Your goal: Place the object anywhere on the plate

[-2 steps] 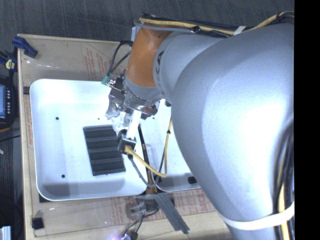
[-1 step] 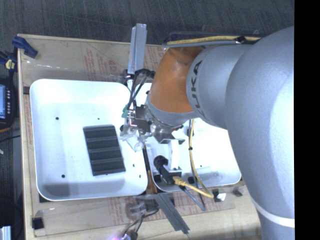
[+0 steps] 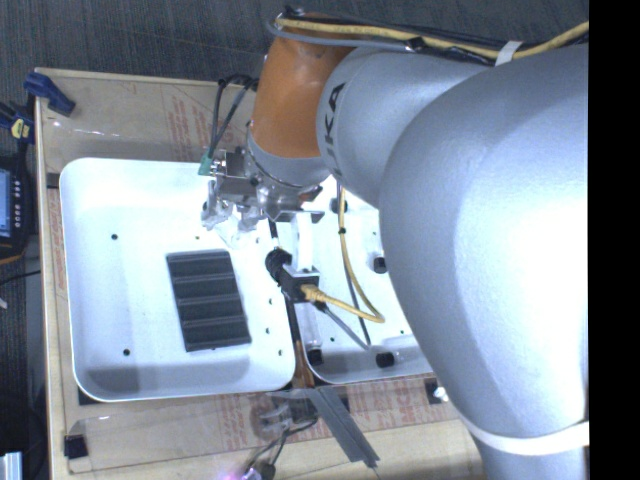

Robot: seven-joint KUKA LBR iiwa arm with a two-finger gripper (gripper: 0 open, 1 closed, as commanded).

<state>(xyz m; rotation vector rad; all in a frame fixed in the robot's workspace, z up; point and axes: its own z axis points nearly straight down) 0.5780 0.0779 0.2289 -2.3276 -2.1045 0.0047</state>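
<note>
My hand (image 3: 232, 211) hangs over the top right of the left shallow white plastic bin (image 3: 85, 268). I cannot tell what my hand is doing. The dark grey ridged flat plate (image 3: 208, 300) lies at about six o'clock from my hand, in the same bin. It looks stiff and light. I cannot see the object. I count two bins and one plate.

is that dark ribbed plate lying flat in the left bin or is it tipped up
Flat. The dark ribbed plate lies on the floor of the left bin, all four ribs facing up, no edge raised.
</note>
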